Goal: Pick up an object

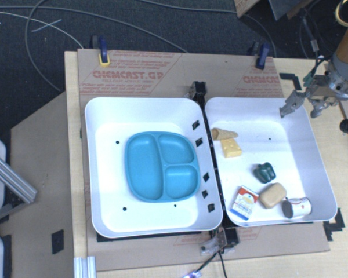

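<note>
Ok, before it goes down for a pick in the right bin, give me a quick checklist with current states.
1. Gripper open: ok, fingers spread with nothing between them.
2. Gripper over a target: not ok, it hangs at the right bin's upper right rim.
3. Targets present: ok, green object, tan object, small carton, can, yellow pieces.
4. Target isolated: green object ok; tan object touches the can, not ok.
5. Blue tray clear of path: ok, left bin.

I see the gripper (304, 105) over the right bin's (313, 155) far right corner — fingers spread, nothing between them. Right bin: two yellow wedges (227, 143), green pepper (265, 171), tan potato (272, 195), small carton (245, 202), white can (296, 207) touching the potato. Left bin (98, 155) — blue divided plate (162, 165), centred.
</note>
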